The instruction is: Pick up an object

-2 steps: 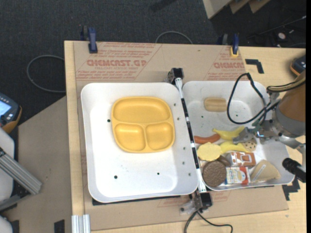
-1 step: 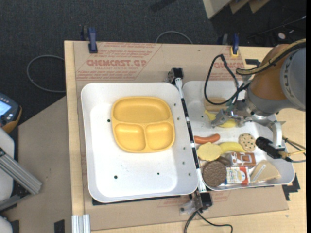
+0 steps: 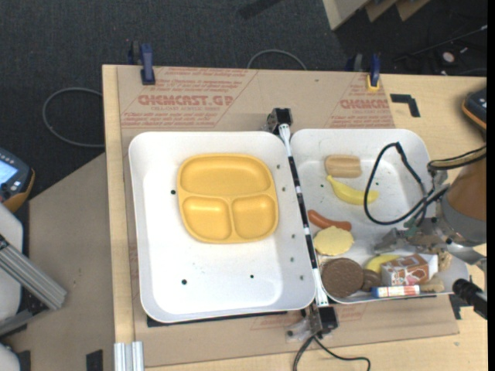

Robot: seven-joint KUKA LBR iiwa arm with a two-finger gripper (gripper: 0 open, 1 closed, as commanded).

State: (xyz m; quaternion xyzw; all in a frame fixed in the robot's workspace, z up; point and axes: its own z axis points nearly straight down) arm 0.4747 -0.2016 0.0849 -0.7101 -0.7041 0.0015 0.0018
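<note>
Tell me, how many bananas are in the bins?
2: one banana lies mid right bin below the bread roll; another banana peeks out near the arm, partly hidden. More may be hidden.

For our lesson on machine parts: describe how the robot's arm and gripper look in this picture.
At the right edge, the arm is a rounded grey body with an orange band above. A black cable loops from it over the right bin. The gripper is a small cluster of dark metal parts.

- We see a yellow three-compartment plastic plate (image 3: 227, 196) in the left white bin (image 3: 155, 269).
- The right white bin (image 3: 309, 149) holds a yellow banana (image 3: 349, 191), a brown round cookie (image 3: 343, 277) and a small printed carton (image 3: 406, 272).
</note>
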